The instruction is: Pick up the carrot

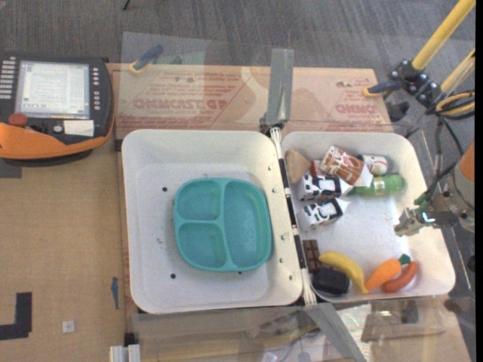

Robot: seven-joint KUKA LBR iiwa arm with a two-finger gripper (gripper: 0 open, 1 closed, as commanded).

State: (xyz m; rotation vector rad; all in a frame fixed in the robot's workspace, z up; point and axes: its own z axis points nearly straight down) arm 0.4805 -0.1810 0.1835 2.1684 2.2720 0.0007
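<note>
Overhead, the carrot (pixel 384 271) lay in the right bin (pixel 377 225), near that bin's front right corner, its green top pointing toward the right wall. A red sausage-like piece (pixel 402 277) lay touching it on the side nearer the corner, and a yellow banana (pixel 343 266) curved just beside it on the left, with a black object (pixel 330 280) touching the banana at the bin's front edge. The tool (pixel 413 222) hung over the right bin's right wall, well apart from the carrot and farther back; whether it stood wide or narrow could not be told, and nothing was seen in its grip. Along the back of the same bin sat a red and white carton (pixel 341 163), a green bottle (pixel 379 186) and two black and white cartons (pixel 323 199). The left bin (pixel 143 202) carried a teal divided plate (pixel 223 223) at its middle. A teach pendant (pixel 53 104) rested at the bench's back left corner.
</note>
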